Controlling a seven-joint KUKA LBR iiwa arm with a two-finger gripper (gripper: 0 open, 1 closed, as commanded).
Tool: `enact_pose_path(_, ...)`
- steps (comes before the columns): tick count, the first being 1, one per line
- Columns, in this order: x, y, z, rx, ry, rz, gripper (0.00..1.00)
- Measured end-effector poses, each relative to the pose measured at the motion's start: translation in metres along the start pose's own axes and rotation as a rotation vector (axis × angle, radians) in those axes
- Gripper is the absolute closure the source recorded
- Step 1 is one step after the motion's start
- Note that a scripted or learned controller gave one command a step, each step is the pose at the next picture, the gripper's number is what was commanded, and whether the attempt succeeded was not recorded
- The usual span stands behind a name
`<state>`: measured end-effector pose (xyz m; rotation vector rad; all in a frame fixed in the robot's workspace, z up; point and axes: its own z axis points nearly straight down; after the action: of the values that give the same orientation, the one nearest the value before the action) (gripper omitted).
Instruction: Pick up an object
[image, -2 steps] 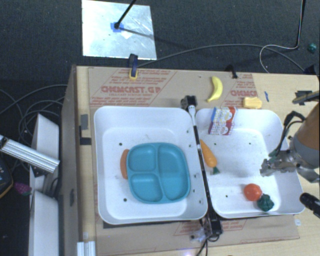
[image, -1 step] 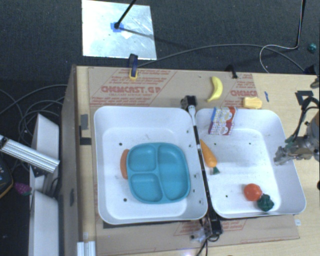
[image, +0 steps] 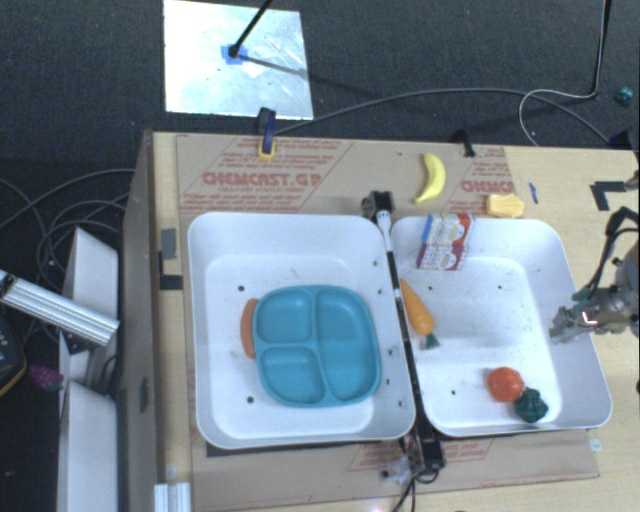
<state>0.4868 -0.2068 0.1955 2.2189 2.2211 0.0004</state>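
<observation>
The tabletop (image: 560, 190) spreads across the middle of the frame, tan with red lettering near its upper edge. On it sit my two white bins side by side. The left bin (image: 215, 260) carries a blue divided plate (image: 317, 343) at its centre, and an orange sausage-shaped piece (image: 247, 327) lies against the plate's left edge. The right bin (image: 500, 290) has a small red, white and blue carton (image: 443, 241) leaning at its upper left wall, a carrot (image: 417, 309) lying along its left wall just beside the divider, a red tomato (image: 506, 383) near its lower right corner, and a dark green broccoli piece (image: 531, 405) touching the tomato's lower right side.

Outside the bins, in the upper right of the tabletop, a banana (image: 432, 178) lies curved, and a yellow block (image: 506, 206) sits to its right, apart from it.

My jaws (image: 588, 318) are at the right rim of the right bin, at the right edge of the frame, well apart from the tomato and the carrot. They are too small and blurred for me to tell how they stand.
</observation>
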Motion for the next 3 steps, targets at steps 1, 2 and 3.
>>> enact_pose_path(1,0.0,0.0,-0.014,-0.001,0.0,-0.003,1.0)
enact_pose_path(2,0.0,0.001,-0.029,-0.002,0.0,-0.003,1.0)
enact_pose_path(3,0.0,0.0,0.016,0.001,0.001,0.0,1.0)
